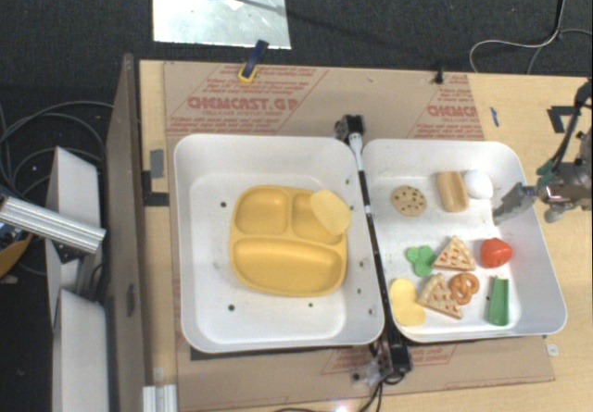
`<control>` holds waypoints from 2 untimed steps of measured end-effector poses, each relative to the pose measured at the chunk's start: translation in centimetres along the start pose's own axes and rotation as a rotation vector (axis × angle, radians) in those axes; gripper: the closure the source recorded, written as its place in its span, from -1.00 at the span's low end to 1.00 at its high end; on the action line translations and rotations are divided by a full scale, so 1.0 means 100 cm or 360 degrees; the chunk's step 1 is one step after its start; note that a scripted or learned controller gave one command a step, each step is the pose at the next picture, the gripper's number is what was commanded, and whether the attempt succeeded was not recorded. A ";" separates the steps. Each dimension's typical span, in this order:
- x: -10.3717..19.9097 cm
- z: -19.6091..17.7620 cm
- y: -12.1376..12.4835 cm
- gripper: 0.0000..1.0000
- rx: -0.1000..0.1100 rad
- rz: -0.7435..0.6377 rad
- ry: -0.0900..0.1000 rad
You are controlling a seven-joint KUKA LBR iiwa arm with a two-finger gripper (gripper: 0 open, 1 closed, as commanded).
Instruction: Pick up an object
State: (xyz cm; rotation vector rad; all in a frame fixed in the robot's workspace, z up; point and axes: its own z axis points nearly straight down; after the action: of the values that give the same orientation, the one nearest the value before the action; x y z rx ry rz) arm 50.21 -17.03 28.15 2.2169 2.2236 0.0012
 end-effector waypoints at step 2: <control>-0.031 0.195 0.000 -1.00 -0.0017 0.0010 0.0003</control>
State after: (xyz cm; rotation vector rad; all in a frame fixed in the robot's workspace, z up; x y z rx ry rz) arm 50.26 -20.18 8.69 2.2197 2.2122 0.0151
